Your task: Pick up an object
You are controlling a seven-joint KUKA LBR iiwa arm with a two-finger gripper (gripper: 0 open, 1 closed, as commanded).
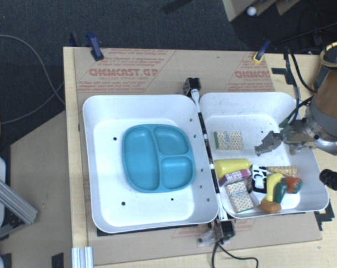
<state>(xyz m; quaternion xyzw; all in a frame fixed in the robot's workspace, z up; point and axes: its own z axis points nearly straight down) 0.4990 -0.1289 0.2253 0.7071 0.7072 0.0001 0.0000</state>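
Observation:
The right bin [241, 106] holds a patterned packet [228, 140] near its middle. Along its front lies a heap: a yellow block [232, 166], a purple-labelled item [235, 177], a patterned packet [238, 196], a black-and-white item [259, 179], a yellow-green toy [276, 187], an orange piece [293, 185] and a brown piece [270, 207]. My gripper [267, 144] hangs over the right half of this bin, above and right of the heap, pointing left. Nothing shows between its fingers.
The left bin [101, 149] holds a blue three-compartment plate [158, 157]. Black clips sit at the seam between the bins at the back [192, 85] and the front [224, 228]. Cables [294, 77] run along the right side of the bench.

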